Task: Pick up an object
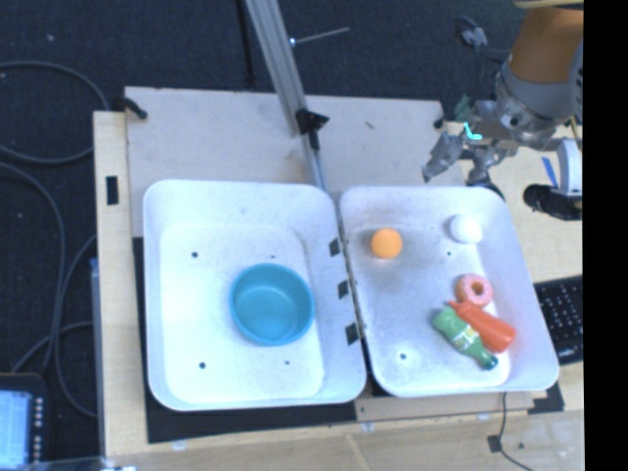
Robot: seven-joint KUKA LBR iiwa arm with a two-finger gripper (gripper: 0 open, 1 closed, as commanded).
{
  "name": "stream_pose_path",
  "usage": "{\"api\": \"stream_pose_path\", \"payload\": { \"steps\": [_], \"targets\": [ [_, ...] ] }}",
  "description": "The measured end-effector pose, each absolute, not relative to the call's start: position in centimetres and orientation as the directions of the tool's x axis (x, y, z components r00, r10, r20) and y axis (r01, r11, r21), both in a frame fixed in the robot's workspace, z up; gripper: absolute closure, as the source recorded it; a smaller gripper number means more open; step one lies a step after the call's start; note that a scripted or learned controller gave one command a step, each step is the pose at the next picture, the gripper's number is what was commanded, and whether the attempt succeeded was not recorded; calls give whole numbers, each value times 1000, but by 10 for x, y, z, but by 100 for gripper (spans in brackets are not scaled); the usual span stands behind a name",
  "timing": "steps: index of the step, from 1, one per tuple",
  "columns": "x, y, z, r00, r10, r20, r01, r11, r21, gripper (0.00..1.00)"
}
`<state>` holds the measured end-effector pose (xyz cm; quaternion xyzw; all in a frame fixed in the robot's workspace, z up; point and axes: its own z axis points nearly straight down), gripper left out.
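Camera view: gripper (461, 162) hovers above the right bin's (412, 376) far rim, jaws spread, empty. Pickable items lie inside: orange ball (387, 243), white ball (465, 229), pink ring (474, 288). Ball sits isolated, probably the easiest target.

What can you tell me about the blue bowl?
The blue bowl is round and light blue, with a smooth look like plastic. It sits upright with its open side up, and nothing shows inside it. It rests on the floor of the left white bin, near the middle and a little toward the right bin. It is the one thing in that bin, and nothing else touches it.
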<state>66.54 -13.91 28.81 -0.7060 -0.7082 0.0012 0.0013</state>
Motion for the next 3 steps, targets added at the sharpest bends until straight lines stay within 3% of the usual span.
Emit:
{"api": "stream_pose_path", "payload": {
  "steps": [1, 3],
  "targets": [
    [666, -139, 292, -4, 1000, -1, 1000, 4, 3, 0],
    [666, -130, 176, -4, 1000, -2, 1000, 4, -6, 0]
  ]
}}
